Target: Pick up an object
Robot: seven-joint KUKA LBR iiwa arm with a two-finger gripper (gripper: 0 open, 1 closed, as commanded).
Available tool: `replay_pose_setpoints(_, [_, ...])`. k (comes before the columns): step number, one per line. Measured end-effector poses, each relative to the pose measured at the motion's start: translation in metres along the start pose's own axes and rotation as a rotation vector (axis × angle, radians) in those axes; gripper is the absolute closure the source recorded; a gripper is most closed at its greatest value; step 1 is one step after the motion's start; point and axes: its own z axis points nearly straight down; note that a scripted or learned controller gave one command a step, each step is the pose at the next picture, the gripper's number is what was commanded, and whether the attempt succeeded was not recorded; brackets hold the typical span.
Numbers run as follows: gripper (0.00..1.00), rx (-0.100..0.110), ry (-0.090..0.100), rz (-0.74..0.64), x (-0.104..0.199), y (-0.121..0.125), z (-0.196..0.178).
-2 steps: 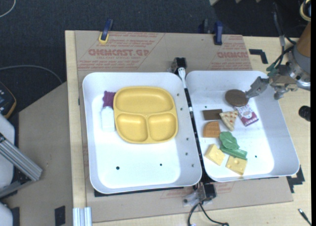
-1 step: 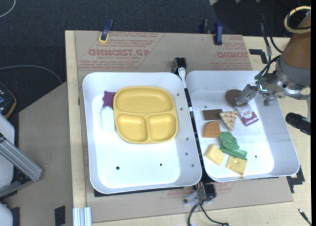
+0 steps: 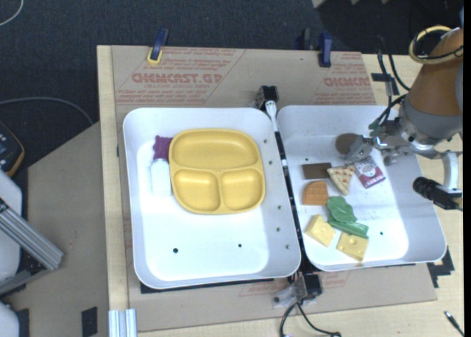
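My gripper (image 3: 363,151) reaches in from the right over the upper part of the right bin (image 3: 419,243). It hangs just above a maroon-and-white packet (image 3: 371,175) and a toy pizza slice (image 3: 341,178). A grey rounded piece (image 3: 346,142) sits at its left tip; I cannot tell whether that is part of the gripper or a loose object. Below lie a brown flat rectangle (image 3: 316,171), an orange round biscuit (image 3: 315,193), a green crumpled piece (image 3: 344,215) and two yellow blocks (image 3: 320,231) (image 3: 352,246). Nothing is visibly held.
The left bin (image 3: 213,254) holds a yellow three-compartment plate (image 3: 217,170) and a white bottle with a purple cap (image 3: 160,166) along its left side. A black divider (image 3: 278,151) runs between the bins. The arm's orange band (image 3: 434,85) stands over the right rim.
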Motion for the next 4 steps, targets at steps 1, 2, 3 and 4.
replay_pose_setpoints(1, [0.00,-0.018,-0.003,0.001,-0.001,0.005,0.040])
replay_pose_setpoints(2, [1.00,-0.028,-0.010,0.000,-0.002,0.007,0.027])
replay_pose_setpoints(3, [1.00,-0.011,-0.004,-0.001,0.004,0.001,-0.023])
replay_pose_setpoints(4, [1.00,-0.014,-0.005,-0.001,-0.003,0.001,-0.085])
